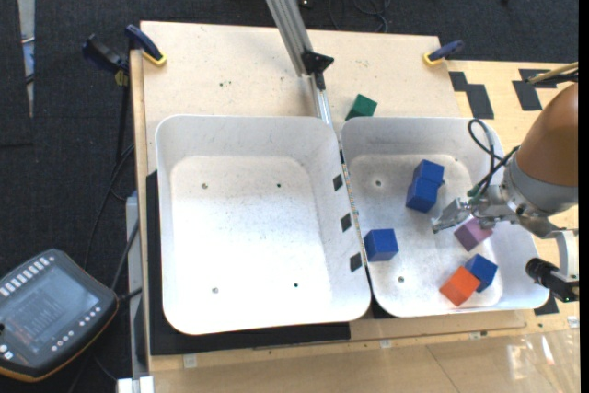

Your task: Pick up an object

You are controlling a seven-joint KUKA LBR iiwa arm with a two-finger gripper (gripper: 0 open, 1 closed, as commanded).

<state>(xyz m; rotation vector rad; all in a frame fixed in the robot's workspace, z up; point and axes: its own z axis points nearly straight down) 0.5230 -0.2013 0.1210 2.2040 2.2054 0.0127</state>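
Note:
My gripper [458, 218] hangs low over the right bin [405, 135], reaching in from the right under the grey and orange arm [552, 152]. A purple block [474, 235] lies right at the gripper's tip, partly covered by it. A tall blue block [425, 185] stands just up and left of the gripper. A blue cube [380, 244] sits near the bin's left wall. An orange block [458, 287] and a small blue block [482, 270] touch each other at the front right.
The left bin [170, 198] adjoins the right one along a shared wall. A green block [362, 107] lies on the bench behind the right bin. A metal pole [281, 0] slants across the back. Clamps grip the board's corners.

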